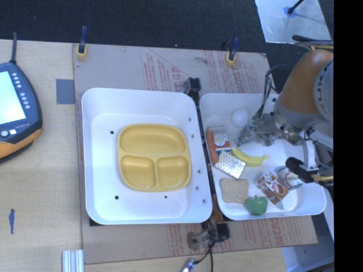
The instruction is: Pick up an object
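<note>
Camera view: gripper [256,130] low in the right bin [309,208], among the objects.
Its metal end is small and blurred; whether it is released or clenched cannot be told, and nothing is seen held. The arm [303,92] covers the bin's right rim. The banana [249,156] lies just below; a white ball [240,117] just left. The yellow tray [153,156] sits in the left bin [96,163].

Yellow tray [153,163], yellow banana [249,157], green pepper [256,205], white bins [91,152]
</note>
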Robot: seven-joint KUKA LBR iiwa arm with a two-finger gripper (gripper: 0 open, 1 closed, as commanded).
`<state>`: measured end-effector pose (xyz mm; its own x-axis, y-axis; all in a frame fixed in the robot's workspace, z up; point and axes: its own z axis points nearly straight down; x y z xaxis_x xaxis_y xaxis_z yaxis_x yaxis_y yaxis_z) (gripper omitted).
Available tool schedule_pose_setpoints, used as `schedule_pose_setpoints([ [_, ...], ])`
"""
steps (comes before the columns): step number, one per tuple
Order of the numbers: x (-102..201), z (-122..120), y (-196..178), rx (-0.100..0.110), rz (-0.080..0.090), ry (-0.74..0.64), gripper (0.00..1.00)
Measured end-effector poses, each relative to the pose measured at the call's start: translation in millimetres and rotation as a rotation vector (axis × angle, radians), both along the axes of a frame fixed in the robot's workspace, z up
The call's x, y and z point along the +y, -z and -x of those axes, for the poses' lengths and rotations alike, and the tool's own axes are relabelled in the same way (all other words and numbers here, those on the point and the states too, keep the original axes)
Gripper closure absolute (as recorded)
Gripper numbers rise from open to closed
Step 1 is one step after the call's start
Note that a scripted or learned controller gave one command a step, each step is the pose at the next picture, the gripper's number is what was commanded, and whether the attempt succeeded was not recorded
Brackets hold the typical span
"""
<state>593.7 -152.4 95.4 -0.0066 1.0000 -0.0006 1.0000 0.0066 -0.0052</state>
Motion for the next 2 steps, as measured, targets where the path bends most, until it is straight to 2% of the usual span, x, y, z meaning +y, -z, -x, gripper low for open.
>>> schedule_pose_setpoints([
  [1, 50.0, -52.9, 5.6, 0.015, -0.001, 0.005, 0.0],
  [2, 20.5, 28.5, 3.9, 0.0, 0.001, 0.001, 0.0],
])
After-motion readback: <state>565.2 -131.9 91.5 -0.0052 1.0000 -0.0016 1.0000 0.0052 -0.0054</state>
